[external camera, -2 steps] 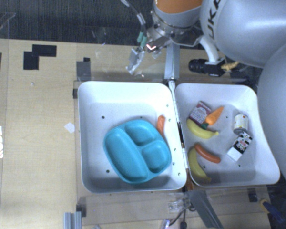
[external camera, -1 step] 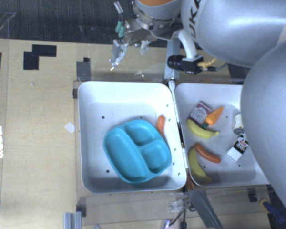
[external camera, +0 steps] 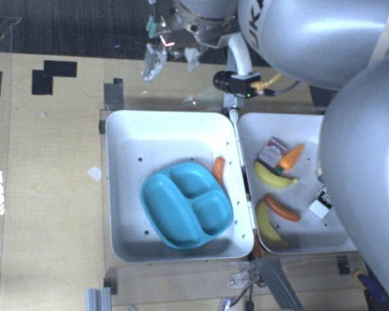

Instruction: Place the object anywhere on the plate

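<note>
Here, a small orange sausage (external camera: 218, 169) lies in the left bin (external camera: 126, 173), on the white floor just beside the upper right rim of the blue plate (external camera: 186, 203), close to the wall that divides the two bins; whether it touches the plate's edge is hard to tell. The plate has three compartments and sits tilted toward the bin's lower middle. In the right bin (external camera: 298, 241) are two bananas (external camera: 275, 175), an orange carrot (external camera: 292, 157) leaning on a small purple-and-white packet (external camera: 270, 153), and a reddish sausage (external camera: 282, 208). The tool (external camera: 170, 52) hangs above the tabletop (external camera: 45, 173), beyond the far edge of the left bin, its pale fingers (external camera: 153, 62) spread apart with nothing between them.
</note>
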